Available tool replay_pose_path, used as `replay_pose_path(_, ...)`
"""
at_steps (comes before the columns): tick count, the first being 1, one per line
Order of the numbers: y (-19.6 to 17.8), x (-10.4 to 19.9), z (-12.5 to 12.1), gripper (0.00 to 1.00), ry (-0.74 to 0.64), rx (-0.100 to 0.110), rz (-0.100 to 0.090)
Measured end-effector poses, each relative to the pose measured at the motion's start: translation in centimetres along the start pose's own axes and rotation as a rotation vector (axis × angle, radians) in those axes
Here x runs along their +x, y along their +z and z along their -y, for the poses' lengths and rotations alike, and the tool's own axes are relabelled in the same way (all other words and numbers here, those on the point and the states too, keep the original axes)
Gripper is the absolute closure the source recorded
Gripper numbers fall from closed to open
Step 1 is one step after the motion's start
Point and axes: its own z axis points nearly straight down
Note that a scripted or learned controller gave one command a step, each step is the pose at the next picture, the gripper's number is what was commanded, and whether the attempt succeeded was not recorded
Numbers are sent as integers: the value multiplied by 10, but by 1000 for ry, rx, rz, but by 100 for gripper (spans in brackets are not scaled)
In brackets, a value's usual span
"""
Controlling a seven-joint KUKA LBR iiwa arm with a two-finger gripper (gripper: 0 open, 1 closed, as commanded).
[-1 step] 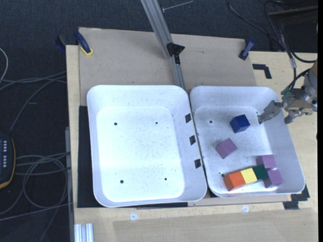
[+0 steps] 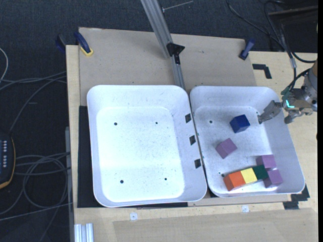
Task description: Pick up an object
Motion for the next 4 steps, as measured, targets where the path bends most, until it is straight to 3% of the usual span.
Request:
replay_pose_path(2,105,6,6,0,2,7,-2)
replay_pose_path(3,127,7,7,0,1,4,-1)
replay_pose_path(4,114,7,5,100,0,-2,0)
